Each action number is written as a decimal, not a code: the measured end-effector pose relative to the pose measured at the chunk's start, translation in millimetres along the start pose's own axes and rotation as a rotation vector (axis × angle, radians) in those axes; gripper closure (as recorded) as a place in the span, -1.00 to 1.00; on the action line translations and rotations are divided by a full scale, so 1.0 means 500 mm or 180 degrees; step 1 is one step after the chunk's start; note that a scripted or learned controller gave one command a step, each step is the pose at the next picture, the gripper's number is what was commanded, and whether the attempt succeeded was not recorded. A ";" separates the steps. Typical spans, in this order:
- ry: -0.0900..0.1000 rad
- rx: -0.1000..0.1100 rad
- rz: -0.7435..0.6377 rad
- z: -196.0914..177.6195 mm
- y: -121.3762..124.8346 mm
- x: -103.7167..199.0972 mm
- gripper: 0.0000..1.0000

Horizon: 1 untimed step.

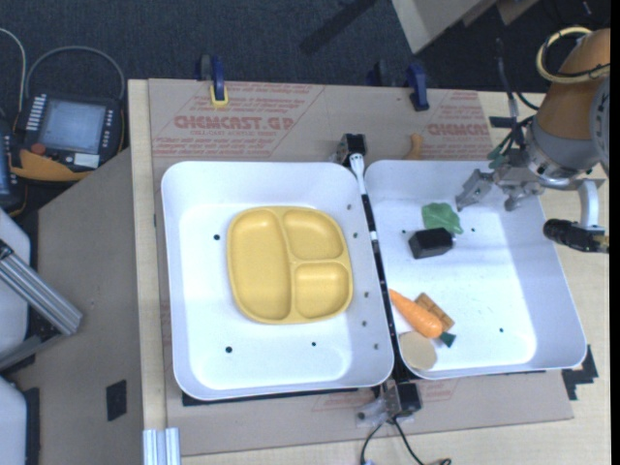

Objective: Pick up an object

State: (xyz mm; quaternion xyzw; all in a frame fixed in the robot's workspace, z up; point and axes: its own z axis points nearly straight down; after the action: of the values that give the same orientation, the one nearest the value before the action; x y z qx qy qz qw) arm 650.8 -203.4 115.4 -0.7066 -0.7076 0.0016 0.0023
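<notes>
Scanning from the left, found the left bin (184, 289) taken up in the middle by a yellow divided plate (289, 263), lying flat, with bare white floor all round it and well apart from every wall. Saw nothing else loose in there.

Moved on past the divider to the right bin (504, 279) and counted the candidates. Spotted a carrot (417, 311) lying at a slant close to the left wall, a small brown piece (438, 315) touching it, and a pale round disc (418, 352) just below, near the front corner. Noted a black block (430, 243) further up, with a green piece (441, 216) just beside it or touching, hard to say which. Judged that pair to be the likeliest target, being nearest the tool.

Found the gripper (492, 190) up by the back right part of that bin, just right of the green piece and apart from it. Couldn't tell whether spread or pinched together from this angle. Saw nothing carried by it, everything lying on the bin floor.

So, progress-wise: reckoned the pick not yet made, with reaching, closing and lifting all left to do.

Room-wise: noticed plenty of bare floor across the centre and right of that bin for a descent. Figured the carrot cluster to be the awkward one, crowded against wall and corner.
</notes>
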 end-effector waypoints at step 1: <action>-0.0009 -0.0024 -0.0004 -0.029 0.004 -0.001 1.00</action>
State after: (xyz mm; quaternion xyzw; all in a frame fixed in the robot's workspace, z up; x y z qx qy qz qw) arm 652.7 -203.7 129.9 -0.7062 -0.7081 -0.0001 -0.0014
